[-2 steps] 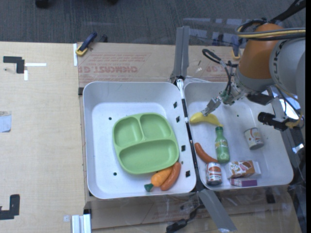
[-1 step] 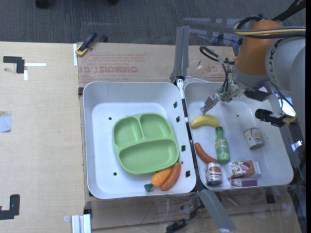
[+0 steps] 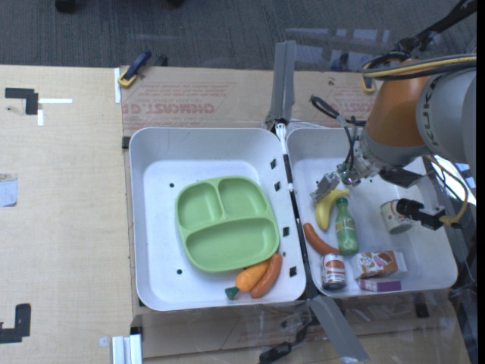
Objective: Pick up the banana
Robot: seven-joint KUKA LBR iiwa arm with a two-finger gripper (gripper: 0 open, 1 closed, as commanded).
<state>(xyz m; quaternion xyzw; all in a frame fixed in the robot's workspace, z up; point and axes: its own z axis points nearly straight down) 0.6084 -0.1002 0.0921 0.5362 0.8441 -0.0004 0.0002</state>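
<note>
In the right bin (image 3: 447,271), the jaws (image 3: 333,183) sit low at the banana (image 3: 326,206), ready to grab. I cannot tell their state.

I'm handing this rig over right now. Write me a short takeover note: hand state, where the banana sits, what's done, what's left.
Hand: low in the right bin, at the banana's upper end; no lift visible.
Banana: lies on the right bin's floor, left part, beside the green bottle, with a sausage just below it.
Done: the arm has reached the banana.
Left: confirm a grasp, then lift the banana clear of the bin.
Left bin holds the green divided plate, not part of this job.
</note>
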